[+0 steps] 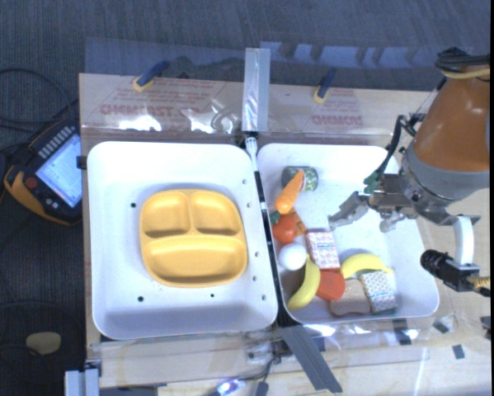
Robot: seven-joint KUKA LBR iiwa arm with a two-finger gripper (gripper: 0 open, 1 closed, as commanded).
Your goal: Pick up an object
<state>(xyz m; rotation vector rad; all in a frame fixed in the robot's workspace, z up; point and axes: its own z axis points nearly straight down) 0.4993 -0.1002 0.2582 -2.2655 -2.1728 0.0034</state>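
The right bin (411, 163) holds a pile of toy food along its left and front sides. Among it are a carrot (289, 192), a green can (301, 177), a red tomato (285, 228), a white egg (293, 256), a banana (305, 285), a red-and-white carton (322, 248), a second yellow fruit (364, 263) and a checkered box (379, 291). My gripper (368, 215) hovers over the bin's bare middle, right of the carton and above the yellow fruit. It is open, with nothing between its fingers.
The left bin (115, 180) contains a yellow divided plate (195, 236). A brown bread piece (350, 306) and a red item (331, 285) lie at the right bin's front. A handheld pendant (53, 176) with cables sits left of the bench.
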